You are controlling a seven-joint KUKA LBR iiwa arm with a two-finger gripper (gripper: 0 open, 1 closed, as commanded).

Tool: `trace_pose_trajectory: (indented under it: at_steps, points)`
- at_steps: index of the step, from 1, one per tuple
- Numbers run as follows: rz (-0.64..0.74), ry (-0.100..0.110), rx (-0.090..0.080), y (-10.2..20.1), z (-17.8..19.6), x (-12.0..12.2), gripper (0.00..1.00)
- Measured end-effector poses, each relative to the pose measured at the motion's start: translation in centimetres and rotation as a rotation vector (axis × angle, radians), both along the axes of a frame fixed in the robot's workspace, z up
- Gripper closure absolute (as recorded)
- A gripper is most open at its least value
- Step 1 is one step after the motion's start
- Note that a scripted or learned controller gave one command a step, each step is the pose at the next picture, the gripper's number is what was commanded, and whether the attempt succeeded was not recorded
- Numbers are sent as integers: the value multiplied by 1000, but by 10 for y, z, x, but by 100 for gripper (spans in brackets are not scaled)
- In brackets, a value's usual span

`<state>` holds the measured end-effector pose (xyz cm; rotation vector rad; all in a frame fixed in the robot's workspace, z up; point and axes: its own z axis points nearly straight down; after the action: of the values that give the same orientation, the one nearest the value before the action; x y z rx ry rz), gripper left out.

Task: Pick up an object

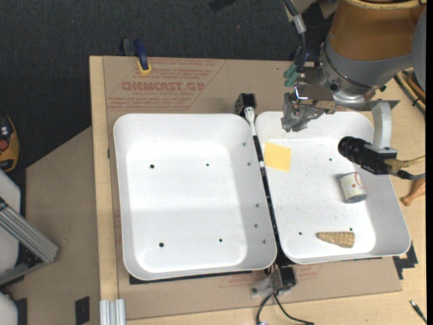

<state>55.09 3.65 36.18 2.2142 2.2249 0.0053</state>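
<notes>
White bins point(128, 181), tool point(295, 118) above right bin

**Even overhead light, soft focus**

The bench point(101, 181) is brightly and evenly lit. The white bins point(183, 195) are nearly washed out; a faint shadow band is cast across the left one. The arm point(372, 26) is rendered slightly blurred. Fine detail is softened throughout.

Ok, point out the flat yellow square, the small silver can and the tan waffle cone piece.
flat yellow square point(278, 156): camera view, middle of its face.
small silver can point(352, 187): camera view, its side.
tan waffle cone piece point(337, 238): camera view, mid-length.
</notes>
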Motion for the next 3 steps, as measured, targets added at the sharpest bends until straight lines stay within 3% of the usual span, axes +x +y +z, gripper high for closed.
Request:
trace_pose_trajectory:
  at_steps: [1,2,3]
  points:
    - [1,-2,1,45,26,20,100]
    - [4,15,0,124,-54,6,100]
    - [5,12,1,193,-75,-35,100]
